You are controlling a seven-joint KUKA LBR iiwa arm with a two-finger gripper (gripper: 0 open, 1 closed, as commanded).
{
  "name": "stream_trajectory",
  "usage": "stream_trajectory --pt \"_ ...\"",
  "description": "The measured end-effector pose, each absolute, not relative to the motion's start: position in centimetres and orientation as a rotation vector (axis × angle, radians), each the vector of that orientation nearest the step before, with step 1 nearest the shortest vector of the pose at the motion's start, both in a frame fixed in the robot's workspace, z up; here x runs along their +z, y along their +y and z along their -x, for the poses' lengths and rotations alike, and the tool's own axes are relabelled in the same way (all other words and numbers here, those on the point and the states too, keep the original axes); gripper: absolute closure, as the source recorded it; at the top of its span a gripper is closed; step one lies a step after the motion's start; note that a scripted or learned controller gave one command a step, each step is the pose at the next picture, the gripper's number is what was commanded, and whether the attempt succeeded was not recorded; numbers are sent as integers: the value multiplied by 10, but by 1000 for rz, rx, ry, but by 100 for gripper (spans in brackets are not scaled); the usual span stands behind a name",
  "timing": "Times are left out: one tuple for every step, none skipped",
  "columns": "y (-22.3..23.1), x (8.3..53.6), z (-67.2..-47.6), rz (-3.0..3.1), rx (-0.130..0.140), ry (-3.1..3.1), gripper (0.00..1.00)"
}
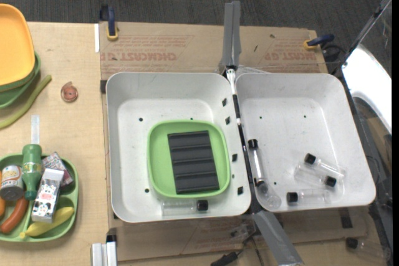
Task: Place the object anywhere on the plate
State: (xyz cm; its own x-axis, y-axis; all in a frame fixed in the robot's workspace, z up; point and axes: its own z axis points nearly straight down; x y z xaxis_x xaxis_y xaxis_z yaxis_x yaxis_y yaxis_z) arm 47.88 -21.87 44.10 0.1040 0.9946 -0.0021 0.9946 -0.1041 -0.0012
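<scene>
Green plate (158, 159) (dark ridged block (193, 162) on it), mirrored red cardboard print (148, 54), pincer state untellable

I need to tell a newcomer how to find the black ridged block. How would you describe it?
Look at the left white bin. In its middle lies a green square plate, and the black ridged block lies flat on that plate. Unlike the small clear tubes with black caps in the right bin, it is large, dark and rectangular, with ridges across its top.
</scene>
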Motion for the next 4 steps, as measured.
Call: stream_trajectory --pt "-217 441 -484 -2417 -4 2006 0" --pt "-215 440 -479 -2496 -6 1911 0" --pt "-215 440 -479 -2483 -7 1927 0" --pt "-216 441 -478 -2575 -5 1801 0"
